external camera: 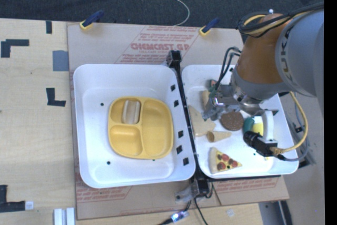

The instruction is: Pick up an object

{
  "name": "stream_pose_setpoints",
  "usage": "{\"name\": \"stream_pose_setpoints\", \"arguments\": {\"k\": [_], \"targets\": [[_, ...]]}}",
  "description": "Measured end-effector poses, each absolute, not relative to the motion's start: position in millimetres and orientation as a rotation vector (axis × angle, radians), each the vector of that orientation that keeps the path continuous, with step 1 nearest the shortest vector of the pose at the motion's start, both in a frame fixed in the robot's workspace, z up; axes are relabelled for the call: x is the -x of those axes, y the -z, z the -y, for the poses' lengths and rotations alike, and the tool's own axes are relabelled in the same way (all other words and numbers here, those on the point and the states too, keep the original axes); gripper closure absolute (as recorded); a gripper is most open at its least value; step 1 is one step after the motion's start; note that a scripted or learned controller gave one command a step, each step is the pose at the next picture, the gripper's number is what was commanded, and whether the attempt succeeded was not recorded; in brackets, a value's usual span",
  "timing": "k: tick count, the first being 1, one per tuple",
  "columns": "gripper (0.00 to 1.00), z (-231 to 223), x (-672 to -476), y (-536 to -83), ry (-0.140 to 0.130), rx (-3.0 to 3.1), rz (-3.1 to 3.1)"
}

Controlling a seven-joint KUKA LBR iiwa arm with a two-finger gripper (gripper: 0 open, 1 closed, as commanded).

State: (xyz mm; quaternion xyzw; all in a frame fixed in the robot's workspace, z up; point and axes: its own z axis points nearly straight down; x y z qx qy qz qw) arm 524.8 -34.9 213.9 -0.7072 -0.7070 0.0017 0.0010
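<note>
- Arm [268, 55] w/ orange band looms closest to the lens, upper right of frame, bent down over the right bin [281, 168].
- Gripper [216, 105] sits low at the bin's left-centre, by the divider; can't tell how far it's open or whether it has hold of anything, wrist blocks the view.
- Nearest candidates: brown cookie [230, 121] just right of the tool, pale piece [204, 97] at its upper left, cone [217, 136] just below.
- Looks like the approach stage; nothing seen lifted, so pick judged not done.
- Pizza slice [224, 160] lies lower in the bin, well apart from the tool, easy to reach.
- Yellow-green item [249, 125] beside the cookie; black cable fitting [260, 144] crowds it, could snag.
- Left bin [87, 79], centre-left: yellow tray [141, 127] w/ a pale block [130, 111] in its upper-left compartment. Out of the way.
</note>
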Motion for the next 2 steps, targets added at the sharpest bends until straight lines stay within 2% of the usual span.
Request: {"name": "stream_pose_setpoints", "arguments": {"k": [2], "targets": [[1.00,33.4,-523.3,-232.5,-0.002,2.218,2.222]]}}
